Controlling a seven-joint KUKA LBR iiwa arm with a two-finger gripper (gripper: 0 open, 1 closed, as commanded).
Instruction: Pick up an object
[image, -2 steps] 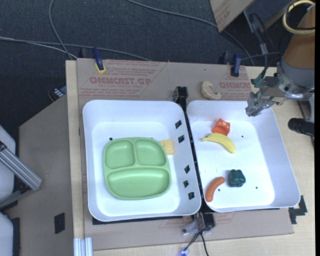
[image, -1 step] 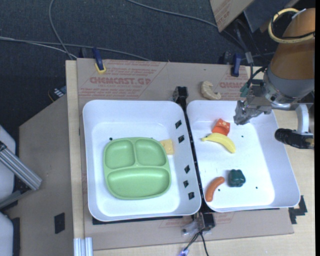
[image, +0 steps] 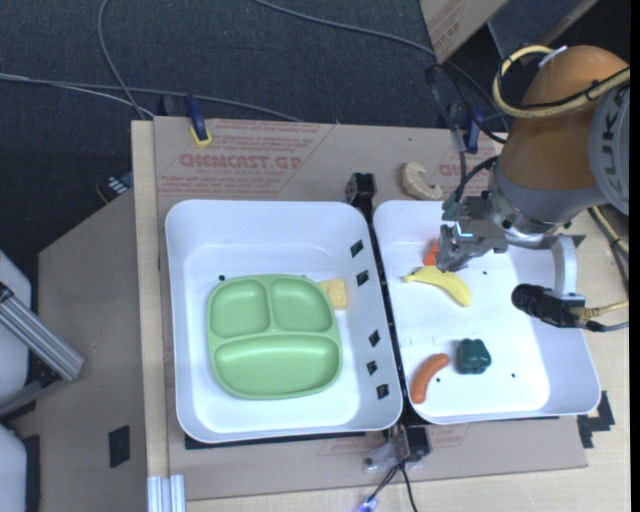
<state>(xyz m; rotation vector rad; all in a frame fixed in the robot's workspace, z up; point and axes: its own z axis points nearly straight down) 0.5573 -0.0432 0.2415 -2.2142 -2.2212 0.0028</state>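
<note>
Camera view: jaws (image: 447, 253) (state cannot be told) sit just above the banana (image: 443, 284); green object (image: 473, 356) lies well below.

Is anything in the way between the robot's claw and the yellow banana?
Nothing visible blocks it. The gripper hangs right above the banana in the right bin, with bare white floor around. An orange piece lies beside the gripper, not under it.
</note>
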